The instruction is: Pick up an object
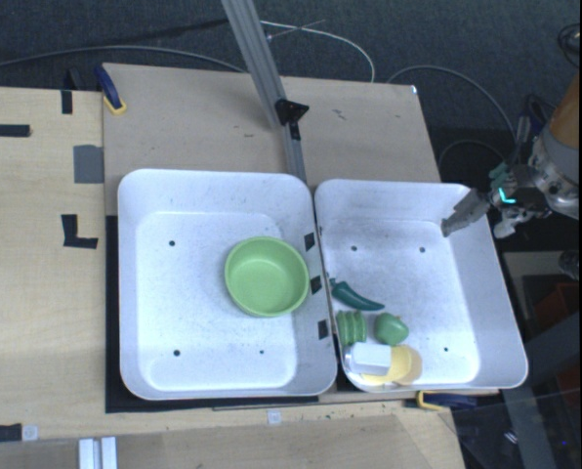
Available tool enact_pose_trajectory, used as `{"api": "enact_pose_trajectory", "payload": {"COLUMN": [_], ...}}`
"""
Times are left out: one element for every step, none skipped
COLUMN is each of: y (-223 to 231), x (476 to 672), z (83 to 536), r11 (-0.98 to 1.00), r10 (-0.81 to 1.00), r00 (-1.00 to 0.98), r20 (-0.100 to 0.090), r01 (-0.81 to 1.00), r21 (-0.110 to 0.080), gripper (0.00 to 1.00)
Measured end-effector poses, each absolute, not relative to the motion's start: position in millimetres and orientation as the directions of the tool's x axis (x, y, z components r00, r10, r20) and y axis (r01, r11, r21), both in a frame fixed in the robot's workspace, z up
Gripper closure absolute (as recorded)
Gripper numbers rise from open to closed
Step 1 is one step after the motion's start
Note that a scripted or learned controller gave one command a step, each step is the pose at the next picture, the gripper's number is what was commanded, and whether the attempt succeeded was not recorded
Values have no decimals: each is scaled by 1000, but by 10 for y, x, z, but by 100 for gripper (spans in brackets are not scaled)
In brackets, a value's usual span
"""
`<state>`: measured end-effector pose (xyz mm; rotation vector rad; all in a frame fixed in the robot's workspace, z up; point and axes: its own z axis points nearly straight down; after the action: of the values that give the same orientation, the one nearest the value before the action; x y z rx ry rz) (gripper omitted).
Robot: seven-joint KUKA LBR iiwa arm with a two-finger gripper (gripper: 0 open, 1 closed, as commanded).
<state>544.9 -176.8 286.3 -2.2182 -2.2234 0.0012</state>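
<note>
A light green bowl [266, 277] sits upright in the left bin [145, 262], towards its right side. In the right bin [467, 291], near the front left corner, lie a dark green curved piece [355, 298], a green ribbed piece [351, 326], a round green piece [392, 329], a white block [371, 357] and a yellow piece [406, 363], packed close together. My gripper [483, 223] hangs over the right bin's back right rim, far from all of them. It is open and nothing lies between its fingers.
A grey pole [262, 57] slants down from the top to the seam between the bins. Cables run over the dark floor at the back. A blue and yellow clamp [110, 91] sits on the bench's back left corner.
</note>
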Motion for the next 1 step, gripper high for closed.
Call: {"api": "enact_pose_trajectory", "payload": {"y": [-1695], "x": [5370], "z": [2282], "r11": [1], "r10": [1000], "r00": [-1], "r20": [1], "r01": [1000], "r21": [-7], "gripper": [0]}}
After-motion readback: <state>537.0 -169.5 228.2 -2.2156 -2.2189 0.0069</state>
